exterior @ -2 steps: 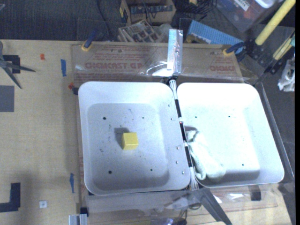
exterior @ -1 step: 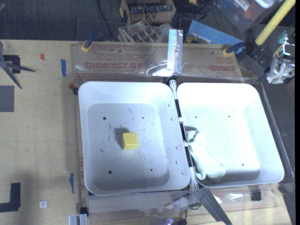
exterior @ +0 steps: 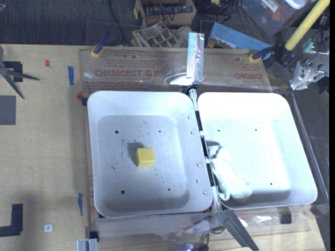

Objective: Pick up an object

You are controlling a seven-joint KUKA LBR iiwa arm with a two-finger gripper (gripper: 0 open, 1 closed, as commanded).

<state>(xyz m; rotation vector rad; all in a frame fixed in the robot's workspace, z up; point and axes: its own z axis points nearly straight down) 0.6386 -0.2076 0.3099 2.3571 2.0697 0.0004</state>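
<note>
A small yellow block [exterior: 145, 157] lies in the left bin [exterior: 104, 119], a little left of its middle, with bare floor all around it. A white crumpled cloth-like object [exterior: 226, 175] lies in the right bin [exterior: 272, 114]. It rests against that bin's left wall and reaches down to the front left corner.
The two bins meet at a central seam [exterior: 201, 140]. A shiny upright strip [exterior: 195, 56] stands behind the seam on a clear sheet [exterior: 136, 72]. Blue clamps [exterior: 100, 46] hold the sheet's corners. A yellow pole [exterior: 309, 20] and clutter lie at the back right. Wooden bench [exterior: 42, 140] extends to the left.
</note>
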